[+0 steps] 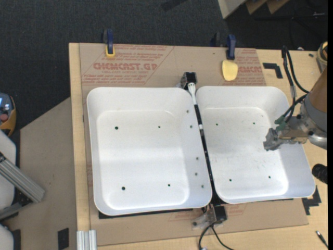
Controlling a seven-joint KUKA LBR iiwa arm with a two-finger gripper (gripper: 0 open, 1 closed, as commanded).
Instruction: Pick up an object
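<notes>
We cannot tell where the object to be picked lies. The grey two-finger gripper (270,141) hangs low over the right-hand shallow white plastic bin (244,90), near its right wall at the frame's right; whether it is clenched or released we cannot tell. The grey arm (316,105) enters from the right edge. The left-hand shallow white plastic bin (99,139) sits just beside, both on a brown printed cardboard sheet (132,61) held by two blue clamps (109,37) at the top.
</notes>
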